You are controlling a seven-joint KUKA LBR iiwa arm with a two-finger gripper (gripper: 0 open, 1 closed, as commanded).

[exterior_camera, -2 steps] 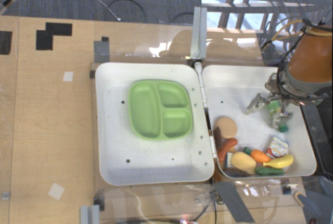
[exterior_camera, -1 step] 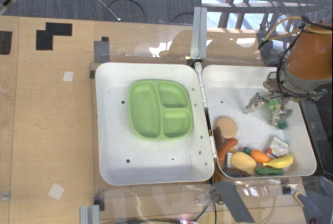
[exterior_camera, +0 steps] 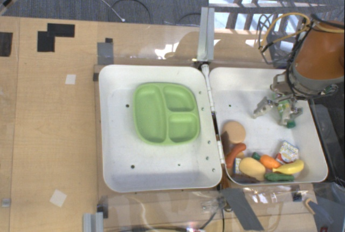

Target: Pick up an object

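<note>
My gripper (exterior_camera: 275,111) hangs over the upper right part of the right bin (exterior_camera: 242,85), its two fingers spread apart with nothing between them. The toy food lies below it along the bin's front edge: a tan round bun (exterior_camera: 234,131), a reddish-brown sausage (exterior_camera: 235,152), a yellow lemon-like piece (exterior_camera: 252,166), an orange carrot (exterior_camera: 268,161), a yellow banana (exterior_camera: 289,167) and a small white packet (exterior_camera: 288,150). The gripper is well apart from all of them.
A green divided plate (exterior_camera: 164,113) rests in the middle of the left bin (exterior_camera: 116,134). A metal post (exterior_camera: 205,36) stands behind the wall between the bins. Cables (exterior_camera: 277,31) loop by the arm's orange band (exterior_camera: 319,55).
</note>
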